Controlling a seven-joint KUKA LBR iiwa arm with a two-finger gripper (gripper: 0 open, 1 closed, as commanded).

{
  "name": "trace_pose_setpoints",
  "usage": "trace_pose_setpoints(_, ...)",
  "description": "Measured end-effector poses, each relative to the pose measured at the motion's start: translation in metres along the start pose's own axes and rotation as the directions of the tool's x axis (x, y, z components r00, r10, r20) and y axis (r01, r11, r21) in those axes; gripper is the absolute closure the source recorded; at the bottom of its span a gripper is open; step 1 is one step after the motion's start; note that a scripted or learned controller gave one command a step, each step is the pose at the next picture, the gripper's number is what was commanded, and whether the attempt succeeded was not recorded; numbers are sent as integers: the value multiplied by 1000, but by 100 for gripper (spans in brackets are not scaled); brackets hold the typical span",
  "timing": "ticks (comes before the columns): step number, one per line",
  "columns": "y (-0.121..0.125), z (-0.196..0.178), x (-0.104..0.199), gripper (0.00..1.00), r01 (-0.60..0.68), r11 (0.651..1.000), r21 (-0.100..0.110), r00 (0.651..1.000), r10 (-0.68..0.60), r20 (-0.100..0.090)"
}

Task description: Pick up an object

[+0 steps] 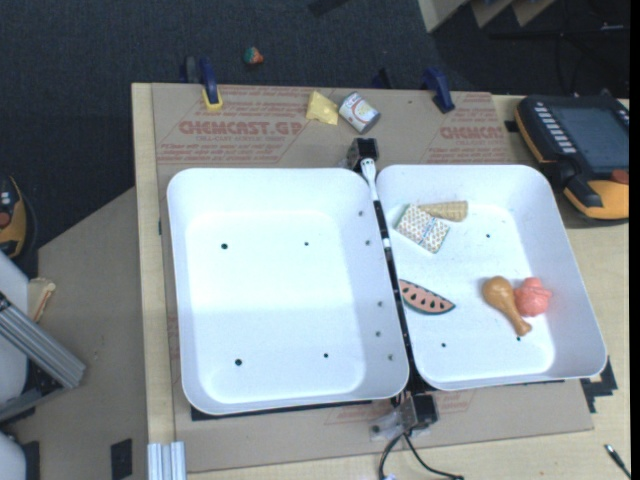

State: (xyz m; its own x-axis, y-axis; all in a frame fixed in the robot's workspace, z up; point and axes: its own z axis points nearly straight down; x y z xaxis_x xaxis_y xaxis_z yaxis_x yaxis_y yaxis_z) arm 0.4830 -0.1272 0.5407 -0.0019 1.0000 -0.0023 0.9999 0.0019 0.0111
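While the left bin [280, 268] sits touching the right bin [480, 353], the latter holds a watermelon slice [427, 299] near its left wall, a checkered packet [424, 229] touching a tan wafer [446, 210], then a drumstick [506, 302] against a pink lump [535, 296].

The brown board [300, 118] under the two bins has red letters on it. Near the top left they look like "CHEMCAST GP". More red letters sit at the top right, too faint to read.
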Motion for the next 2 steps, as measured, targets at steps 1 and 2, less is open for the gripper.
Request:
trace_pose_setpoints(1, -5, 6, -102, 100, -11, 1000, 7, 1000, 11, 4)
trace_pose_setpoints(2, -4, 5, -97, 0, -2, 1000, 7, 1000, 2, 1)
